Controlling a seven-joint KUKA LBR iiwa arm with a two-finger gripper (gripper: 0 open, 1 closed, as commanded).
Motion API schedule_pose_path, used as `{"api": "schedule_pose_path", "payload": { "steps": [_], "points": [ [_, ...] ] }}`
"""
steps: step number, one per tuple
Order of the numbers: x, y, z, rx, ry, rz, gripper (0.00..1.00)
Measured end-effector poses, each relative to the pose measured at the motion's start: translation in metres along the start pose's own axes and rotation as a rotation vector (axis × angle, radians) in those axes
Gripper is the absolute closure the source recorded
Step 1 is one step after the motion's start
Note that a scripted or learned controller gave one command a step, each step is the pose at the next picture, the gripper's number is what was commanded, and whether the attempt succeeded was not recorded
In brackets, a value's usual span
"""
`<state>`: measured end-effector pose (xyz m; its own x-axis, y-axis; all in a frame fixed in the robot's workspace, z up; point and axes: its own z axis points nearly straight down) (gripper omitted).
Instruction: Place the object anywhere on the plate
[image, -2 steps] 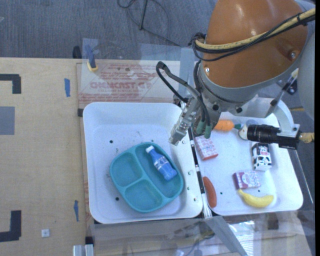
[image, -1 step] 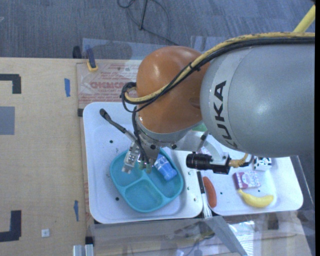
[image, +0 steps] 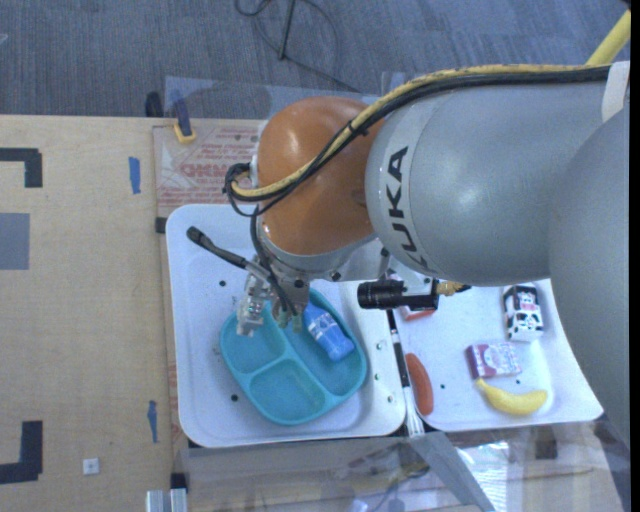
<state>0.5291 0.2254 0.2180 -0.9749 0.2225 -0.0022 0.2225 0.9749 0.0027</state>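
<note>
The end effector (image: 268, 300) hangs over the upper-left compartment of the blue divided plate (image: 290, 395), and whether it is open or closed I cannot tell. The small blue bottle (image: 328, 334) lies in the plate's right compartment, just right of the end effector, its long axis diagonal.

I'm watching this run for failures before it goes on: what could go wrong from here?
1. The gripper hangs low over the turquoise plate, near its upper left rim; moving sideways could drag or tip it.
2. The blue object lies at the plate's upper right edge, so a nudge might roll it off into the left bin.
</note>
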Motion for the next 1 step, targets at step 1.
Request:
{"api": "schedule_pose_path", "payload": {
  "steps": [1],
  "points": [
    [-0.0171, 0.0045, 0.0062, -0.003, -0.004, -0.307, 1.00]
  ]
}}
